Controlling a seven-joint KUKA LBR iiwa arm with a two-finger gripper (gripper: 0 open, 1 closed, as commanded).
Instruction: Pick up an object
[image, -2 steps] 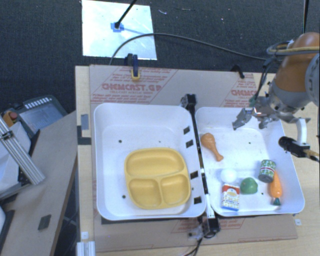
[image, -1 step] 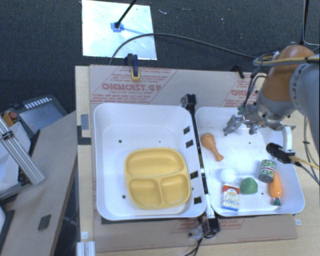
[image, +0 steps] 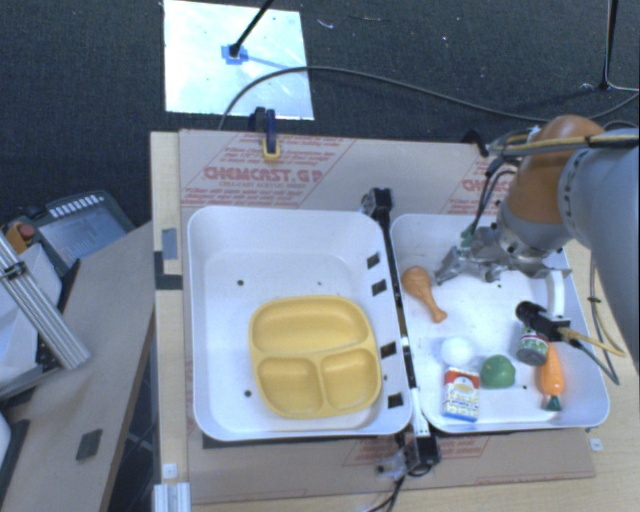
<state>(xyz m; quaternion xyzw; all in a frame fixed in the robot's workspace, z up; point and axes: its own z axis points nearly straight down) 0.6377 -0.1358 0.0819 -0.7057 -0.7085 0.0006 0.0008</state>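
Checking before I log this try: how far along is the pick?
Done: the gripper is down in the right bin, beside the drumstick. In hand: nothing visible between the fingers. Left: grasp and lift; the drumstick, white ball and carrot all lie in the bin.

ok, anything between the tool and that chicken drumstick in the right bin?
Nothing visible. The tool sits just right of the drumstick, with bare bin floor between them. The white ball lies further toward the front.

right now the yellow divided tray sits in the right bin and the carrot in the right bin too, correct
Not quite. The camera view shows the yellow divided tray in the left bin, not the right. The carrot is indeed in the right bin.
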